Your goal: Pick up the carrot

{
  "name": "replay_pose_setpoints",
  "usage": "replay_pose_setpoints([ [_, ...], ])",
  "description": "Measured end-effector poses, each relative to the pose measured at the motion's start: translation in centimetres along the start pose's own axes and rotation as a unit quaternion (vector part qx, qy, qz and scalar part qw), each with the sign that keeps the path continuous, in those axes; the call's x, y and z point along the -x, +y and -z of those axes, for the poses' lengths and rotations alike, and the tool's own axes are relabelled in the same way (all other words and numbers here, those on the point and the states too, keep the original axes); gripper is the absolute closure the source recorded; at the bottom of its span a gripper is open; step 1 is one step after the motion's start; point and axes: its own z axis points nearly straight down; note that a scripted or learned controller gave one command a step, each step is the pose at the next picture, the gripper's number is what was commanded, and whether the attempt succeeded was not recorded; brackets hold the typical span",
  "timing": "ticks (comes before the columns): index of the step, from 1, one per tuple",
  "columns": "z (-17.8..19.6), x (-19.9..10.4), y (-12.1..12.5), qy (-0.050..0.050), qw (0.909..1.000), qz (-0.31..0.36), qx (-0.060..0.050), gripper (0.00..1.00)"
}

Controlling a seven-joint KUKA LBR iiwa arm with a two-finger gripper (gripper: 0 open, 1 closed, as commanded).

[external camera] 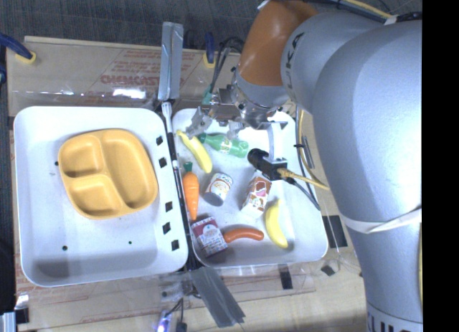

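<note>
1. Two white bins sit side by side: the left bin (43, 252) and the right bin (305, 241).
2. The left bin holds one thing, a yellow plate (107, 173) with three sections, lying toward the bin's upper half.
3. The right bin holds eight things by my count.
4. One carrot (191, 193) lies lengthwise against the right bin's left wall, green end up, just below a banana.
5. Two bananas: one (195, 150) slants at the upper left of the bin, the other (275, 225) lies near the lower right.
6. One green bottle (224, 144) lies on its side at the top, just right of the upper banana.
7. One small can (219, 188) sits in the middle, just right of the carrot but apart from it.
8. One carton (257, 194) stands tilted to the can's right.
9. One sausage (243, 234) lies near the bottom edge, beside one dark red packet (209, 237) at the lower left corner.
10. The gripper (215, 124) hangs over the top of the right bin, above the bottle and upper banana, well apart from the carrot.
11. Its fingers seem spread with nothing between them, though the arm's bulk crowds that spot.
</note>
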Motion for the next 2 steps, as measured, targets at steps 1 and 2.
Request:
replay_pose_setpoints([
  [1,0.6,-5.3,-5.3,0.0,0.9969,-0.079,-0.001,0.0],
  [2,0.1,-6.7,-5.9,0.001,0.9953,-0.097,-0.001,0.0],
])
